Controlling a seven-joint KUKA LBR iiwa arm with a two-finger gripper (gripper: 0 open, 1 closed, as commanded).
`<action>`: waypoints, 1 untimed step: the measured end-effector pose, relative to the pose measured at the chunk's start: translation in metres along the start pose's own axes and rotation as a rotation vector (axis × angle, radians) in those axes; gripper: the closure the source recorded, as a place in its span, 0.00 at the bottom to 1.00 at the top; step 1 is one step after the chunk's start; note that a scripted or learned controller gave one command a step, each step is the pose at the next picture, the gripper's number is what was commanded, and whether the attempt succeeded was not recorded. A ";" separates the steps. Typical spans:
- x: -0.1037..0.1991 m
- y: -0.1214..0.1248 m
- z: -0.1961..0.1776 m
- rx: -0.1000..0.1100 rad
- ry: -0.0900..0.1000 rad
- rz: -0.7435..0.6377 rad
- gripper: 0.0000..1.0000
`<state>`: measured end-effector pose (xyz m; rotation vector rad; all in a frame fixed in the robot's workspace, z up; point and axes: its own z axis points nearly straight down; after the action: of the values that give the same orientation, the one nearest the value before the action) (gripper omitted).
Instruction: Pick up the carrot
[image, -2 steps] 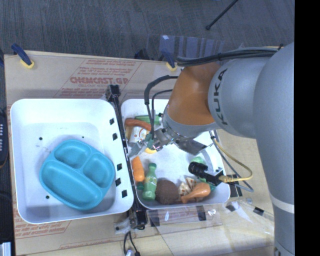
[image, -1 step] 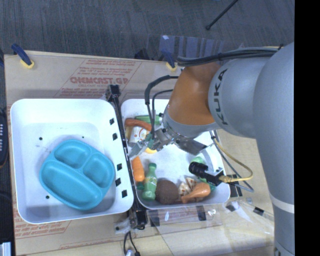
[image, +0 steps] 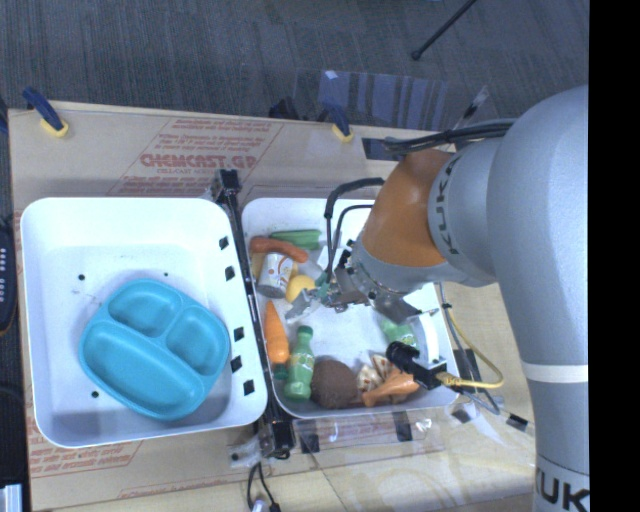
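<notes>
Looking down on the bench from the camera view, we see two white bins side by side on a cardboard sheet. We find the left bin (image: 45, 300) holding a blue divided tray (image: 155, 345), which lies flat near the bin's middle. We find the right bin (image: 290, 212) crowded with toy food. The carrot (image: 275, 332) lies lengthwise along this bin's left wall, just beside the divider clips, with nothing resting on it. A green bottle (image: 300, 362) stands just right of the carrot, and a brown rounded item (image: 335, 383) sits beside the bottle toward the near wall. A second orange piece (image: 400, 385) lies near the bin's near right corner. A green item (image: 295, 239) lies by the far wall, above a yellow item (image: 299, 288).

The arm reaches in from the right, its orange band above the wrist. The gripper (image: 325, 293) hangs over the bin's middle, right of the carrot and apart from it (we cannot tell how its jaws stand, since the detail is too small)
</notes>
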<state>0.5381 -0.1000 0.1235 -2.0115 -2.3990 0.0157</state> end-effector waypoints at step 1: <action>-0.030 0.059 0.031 -0.006 0.002 0.412 0.00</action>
<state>0.6014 -0.1192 0.0910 -2.4628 -1.9399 0.0095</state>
